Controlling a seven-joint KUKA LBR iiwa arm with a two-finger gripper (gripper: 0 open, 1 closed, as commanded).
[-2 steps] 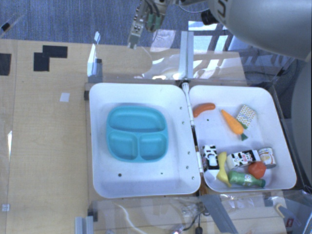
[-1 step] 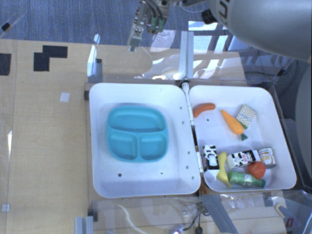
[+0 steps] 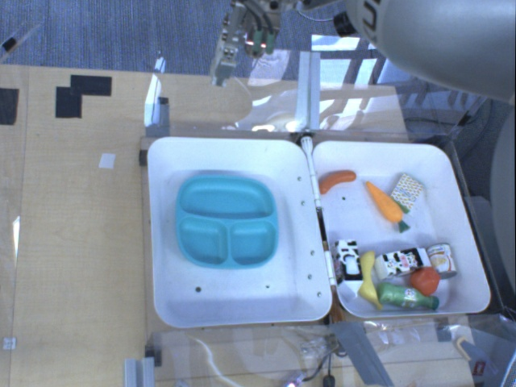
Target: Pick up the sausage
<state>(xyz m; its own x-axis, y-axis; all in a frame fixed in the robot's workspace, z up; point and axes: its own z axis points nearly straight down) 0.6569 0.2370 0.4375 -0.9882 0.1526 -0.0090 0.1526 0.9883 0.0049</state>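
Nothing done yet: sausage [image 3: 337, 181] lies untouched at far-left of right bin [image 3: 451, 168]; gripper [image 3: 228, 59] hovers beyond bins, fingers' state indiscernible; approach, grasp, lift all remain.

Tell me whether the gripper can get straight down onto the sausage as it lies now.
Probably yes. The sausage lies alone at the right bin's top left, nothing over it; the carrot is apart. The bin wall close by may crowd the gripper.

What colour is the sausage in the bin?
Orange-red, seen in the camera view: the sausage lies in the right bin.
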